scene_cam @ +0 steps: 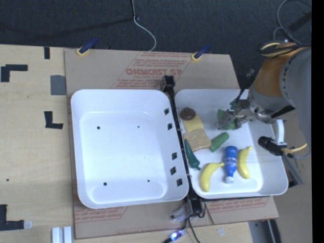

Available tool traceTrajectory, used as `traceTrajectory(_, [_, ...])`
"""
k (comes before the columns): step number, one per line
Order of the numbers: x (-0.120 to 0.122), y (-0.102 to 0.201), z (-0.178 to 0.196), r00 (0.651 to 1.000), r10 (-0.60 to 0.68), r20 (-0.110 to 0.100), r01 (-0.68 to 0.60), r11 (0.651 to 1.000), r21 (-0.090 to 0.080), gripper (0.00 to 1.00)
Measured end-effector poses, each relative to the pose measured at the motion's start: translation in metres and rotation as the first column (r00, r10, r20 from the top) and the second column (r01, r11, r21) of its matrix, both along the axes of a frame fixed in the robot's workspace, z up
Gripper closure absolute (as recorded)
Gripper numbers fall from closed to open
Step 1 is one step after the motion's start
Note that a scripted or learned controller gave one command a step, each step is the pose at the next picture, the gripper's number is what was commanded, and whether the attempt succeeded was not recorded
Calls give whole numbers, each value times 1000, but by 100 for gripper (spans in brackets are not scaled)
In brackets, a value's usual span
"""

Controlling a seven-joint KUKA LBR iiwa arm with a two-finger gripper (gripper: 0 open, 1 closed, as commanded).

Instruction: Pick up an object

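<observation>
You are looking down on two shallow white bins sitting side by side on the cardboard-covered bench [152, 72]. The grey arm with the orange band [277, 85] is reaching in from three o'clock, and its gripper [226, 116] is hanging low over the right-hand white bin [271, 186], toward that bin's twelve o'clock edge. You cannot tell how wide the fingers are standing, because they are blurring into a dark green shape at their tip; whether that shape is an object or part of the tool is not clear.

The loose objects are lying at about six to eight o'clock from the fingers. A short green cylinder [219, 141] is lying just below them, apart from the tip. At nine o'clock from the fingers a small round brown object [188, 114] is sitting beside the bin's wall, with a pale yellow block [193, 124] and a tan sponge-like square [198, 140] below it. A dark green wedge-shaped piece [192, 155] is leaning along the divider. Further down, a yellow plastic banana [208, 174], a blue and white bottle [230, 163] and a second, smaller yellow banana [243, 162] are lying close together.

The left-hand white bin [83, 135] is sitting at nine o'clock.
</observation>
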State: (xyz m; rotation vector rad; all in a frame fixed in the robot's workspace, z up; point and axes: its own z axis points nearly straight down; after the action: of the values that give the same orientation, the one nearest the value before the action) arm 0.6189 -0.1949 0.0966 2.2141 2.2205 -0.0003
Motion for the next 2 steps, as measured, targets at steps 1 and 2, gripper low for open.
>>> traceTrajectory(1, [35,98,-14,999,4,-46,-4,1000,-1,100])
traceTrajectory(2, [51,95,62,1000,-1,2,1,1000,3,100])
